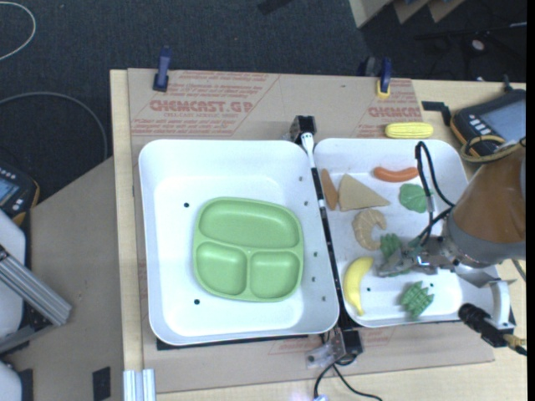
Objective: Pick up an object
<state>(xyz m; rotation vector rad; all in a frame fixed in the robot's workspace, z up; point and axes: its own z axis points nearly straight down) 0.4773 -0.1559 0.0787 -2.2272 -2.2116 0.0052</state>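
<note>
Broccoli (389, 245) beside tool (393, 261), grip state unclear; "CHEMCAST GP" on board (203, 105) behind bins.

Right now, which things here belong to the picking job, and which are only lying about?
For the job:
gripper
banana
broccoli
croissant
sandwich wedge
sausage
right bin

Lying about:
green divided plate
corn cob
blue clamps

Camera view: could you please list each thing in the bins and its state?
Green tray: flat in the left bin, compartments bare.
Banana: lying by the right bin's left wall.
Sausage: lying near the far rim.
Croissant: lying loose.
Gripper: low over the right bin, beside a green toy.
</note>
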